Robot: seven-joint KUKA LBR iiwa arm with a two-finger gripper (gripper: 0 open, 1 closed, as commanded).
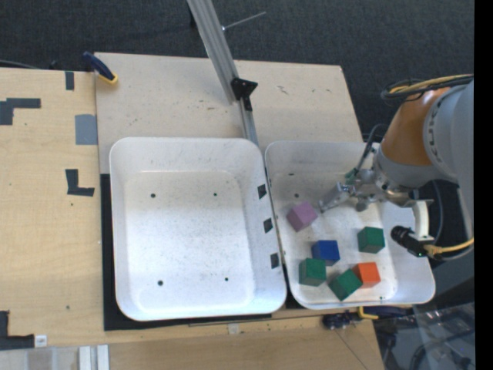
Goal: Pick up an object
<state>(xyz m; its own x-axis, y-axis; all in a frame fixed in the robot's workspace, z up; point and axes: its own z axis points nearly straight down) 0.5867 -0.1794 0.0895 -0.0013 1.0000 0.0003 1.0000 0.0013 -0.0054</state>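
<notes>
The right bin holds several small blocks. A pale purple block lies near its middle left, with a blue block below it. There are three green blocks, and an orange block sits by the front right. My gripper hangs over the right bin's upper middle, just right of the purple block and apart from it. Nothing shows in its grip.
The left bin sits beside the right one, sharing a raised rim in the middle. A slanted metal rail runs from the top down to the bins' junction. The grey arm with its orange band and cables overhangs the right bin's right edge.
</notes>
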